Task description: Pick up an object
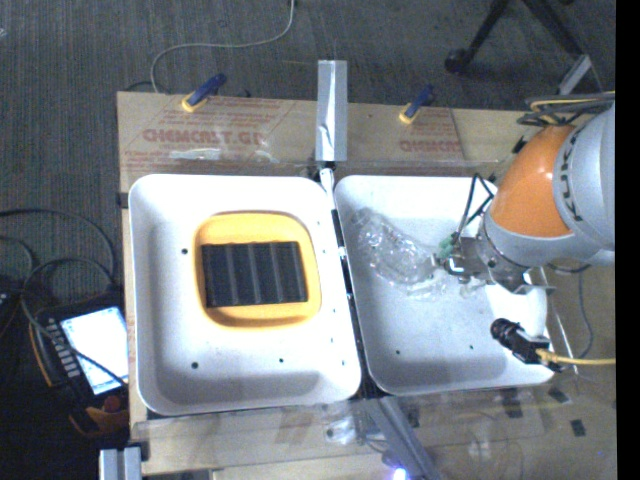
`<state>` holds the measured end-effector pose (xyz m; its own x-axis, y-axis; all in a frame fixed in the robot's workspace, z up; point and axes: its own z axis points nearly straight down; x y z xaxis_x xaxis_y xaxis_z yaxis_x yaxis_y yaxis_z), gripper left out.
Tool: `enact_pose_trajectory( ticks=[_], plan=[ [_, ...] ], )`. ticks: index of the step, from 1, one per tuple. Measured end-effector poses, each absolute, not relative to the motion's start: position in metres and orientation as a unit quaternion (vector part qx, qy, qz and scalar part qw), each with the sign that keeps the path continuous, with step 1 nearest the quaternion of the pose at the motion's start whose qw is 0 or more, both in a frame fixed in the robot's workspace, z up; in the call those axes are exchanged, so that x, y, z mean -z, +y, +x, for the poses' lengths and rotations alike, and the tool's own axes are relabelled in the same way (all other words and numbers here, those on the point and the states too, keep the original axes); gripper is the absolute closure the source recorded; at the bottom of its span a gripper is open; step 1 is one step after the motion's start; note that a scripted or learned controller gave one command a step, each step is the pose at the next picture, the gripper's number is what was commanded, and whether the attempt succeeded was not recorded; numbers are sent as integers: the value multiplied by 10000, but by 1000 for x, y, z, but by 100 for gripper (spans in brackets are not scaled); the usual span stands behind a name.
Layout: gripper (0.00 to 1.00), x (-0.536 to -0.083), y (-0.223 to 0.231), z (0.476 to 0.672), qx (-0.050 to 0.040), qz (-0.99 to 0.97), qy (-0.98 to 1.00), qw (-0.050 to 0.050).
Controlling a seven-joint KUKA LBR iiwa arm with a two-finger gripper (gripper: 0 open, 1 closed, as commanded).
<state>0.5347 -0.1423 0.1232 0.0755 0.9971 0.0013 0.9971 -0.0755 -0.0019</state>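
Two shallow white bins sit side by side on the table (150, 138), and the left bin (160, 368) serves as the landmark here. Inside the left bin, near its middle, lies a yellow tray (258, 313) with a dark slotted insert (254, 274) set in its top.

Touching the left bin's right edge is the right bin (430, 363). In that bin's upper half, just past the shared rim, lies a crumpled clear plastic object (390, 253); it is see-through and its outline is hard to make out against the white floor.

The arm (550, 193), grey with an orange band, reaches over the right bin's far side from the left bin. Its pincer (455, 260) is low in the right bin, right at the far end of the clear plastic object. Whether the pincer is released or clenched cannot be told, nor whether it touches the plastic.

Two blue-and-yellow clamps (203, 92) grip the table's back edge beyond the left bin.
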Motion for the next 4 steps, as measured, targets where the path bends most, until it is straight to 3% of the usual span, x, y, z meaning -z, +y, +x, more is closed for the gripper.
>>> enact_pose_trajectory(
  ticks=[1, 2, 3, 4],
  plan=[
    [0, -92, -108, 608, 36, -7291, -6844, -57],
    [0, -155, -152, 601, -12, -7020, -7122, -6],
    [0, -92, -152, 594, 27, -6676, -7445, -57],
    [0, -92, -142, 596, 28, -6664, -7455, -70]
  ],
)
